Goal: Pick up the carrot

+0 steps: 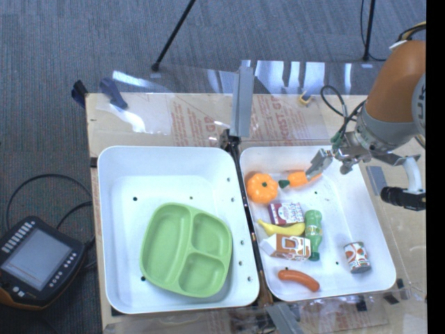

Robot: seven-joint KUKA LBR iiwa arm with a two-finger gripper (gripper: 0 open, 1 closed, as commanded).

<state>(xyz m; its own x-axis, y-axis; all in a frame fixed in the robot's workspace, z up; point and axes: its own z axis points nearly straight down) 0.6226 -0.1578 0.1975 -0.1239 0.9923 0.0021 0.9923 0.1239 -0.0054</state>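
The carrot (301, 179) lies at the far end of the right bin (368, 214), just right of the orange pumpkin (262, 187). Its green end points left and its orange end tips up to the right, toward my gripper (321, 163). My gripper sits right at that end, fingers narrow, maybe touching it.

Brown bench (160, 120) under two white bins (115, 179) (368, 221), side by side, seemingly touching.
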